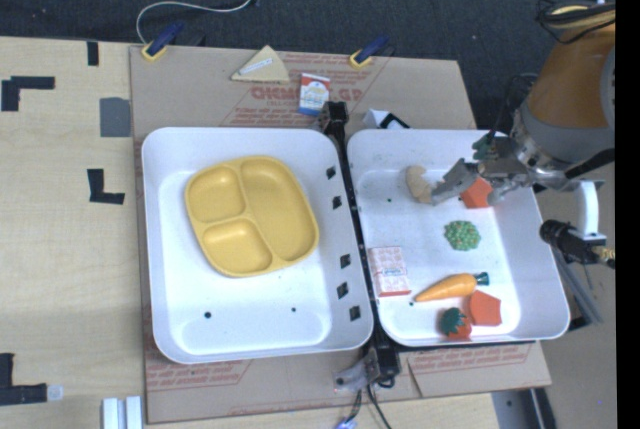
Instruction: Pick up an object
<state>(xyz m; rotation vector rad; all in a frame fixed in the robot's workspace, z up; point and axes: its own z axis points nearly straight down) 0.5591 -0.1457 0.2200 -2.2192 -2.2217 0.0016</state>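
Tool (470, 185) over right bin (530, 247) — orange block (477, 193) between fingers

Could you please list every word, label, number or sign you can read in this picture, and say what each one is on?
None can be read.
Cardboard sheet: red printing by its far edge, too blurred to read.
Small carton on the cardboard: red and blue, print too small.
White card in the right bin: red print, illegible.
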